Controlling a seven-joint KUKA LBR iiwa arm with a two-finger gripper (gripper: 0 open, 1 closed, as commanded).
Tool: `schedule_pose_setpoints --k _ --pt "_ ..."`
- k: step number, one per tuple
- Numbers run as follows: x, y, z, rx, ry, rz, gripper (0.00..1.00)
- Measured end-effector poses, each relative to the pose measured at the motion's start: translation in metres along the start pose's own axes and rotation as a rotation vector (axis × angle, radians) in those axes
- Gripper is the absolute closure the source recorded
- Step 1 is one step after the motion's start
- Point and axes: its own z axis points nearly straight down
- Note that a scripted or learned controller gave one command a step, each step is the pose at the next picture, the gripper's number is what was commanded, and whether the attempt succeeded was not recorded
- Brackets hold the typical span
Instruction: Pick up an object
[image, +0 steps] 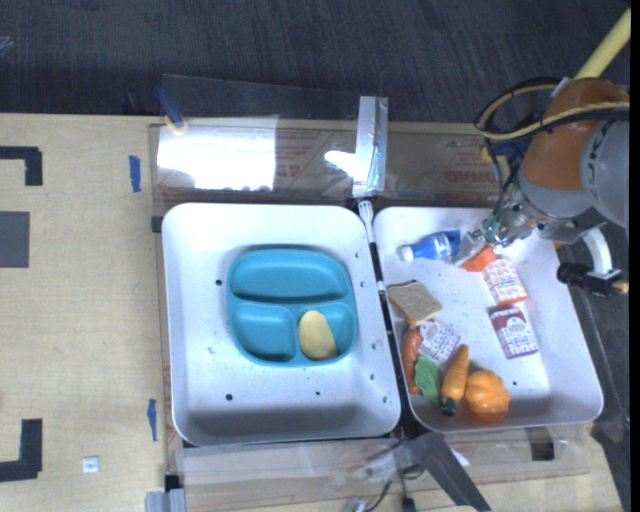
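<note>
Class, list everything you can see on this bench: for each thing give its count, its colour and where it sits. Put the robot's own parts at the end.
Bins: 2, white, side by side on the bench.
Divided tray: 1, blue, middle of the left bin.
Potato-like item: 1, yellow, in the tray's lower right compartment.
Bottle: 1, blue with white cap, top of the right bin.
Bread slice: 1, brown, right bin's left side.
Packets: 3, red and white, right bin.
Carrots: 2, orange, lower right bin.
Pumpkin-like item: 1, orange, lower right bin.
Green item: 1, beside the carrots.
Arm: 1, grey and orange, upper right.
Tool: 1, metallic, beside the bottle.
</note>
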Motion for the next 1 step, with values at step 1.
schedule_pose_setpoints --k 1 --pt "0.0512 0.0319 -0.0868 -0.007 0.000 0.028 1.00"
